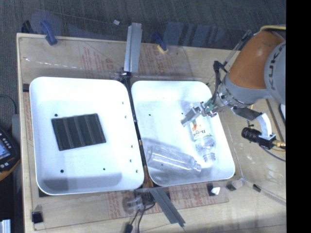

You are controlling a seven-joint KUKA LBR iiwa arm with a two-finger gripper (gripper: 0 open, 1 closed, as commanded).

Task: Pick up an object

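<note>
The gripper [194, 113] hangs over the upper right part of the right bin [160, 93], reaching in from the right edge of the bench [73, 50]. Whether it is released or clenched cannot be told from this angle; no object is seen caught in it.

Two clear plastic bottles lie in the right bin. The labelled bottle [202, 136] lies directly below the gripper, just beside it towards the near edge, its long axis running roughly from the far side to the near side of the bin, cap end towards the near right corner. The second bottle [171, 159] lies across the near part of the bin, its long axis running left to right with a slight tilt, its right end close to the cap of the labelled bottle; whether the two touch is uncertain.

Judgement: the labelled bottle is the nearer candidate, and a descent from the present position would meet its upper end rather than its middle. A grasp would need to close across its width, not along its length.

The bin floor is smooth and white; round clear bottles are likely to roll or slip. The right wall stands near the labelled bottle, limiting room on that side.

The left bin [43, 130] holds a dark ribbed panel [78, 131], well apart from the gripper
</note>
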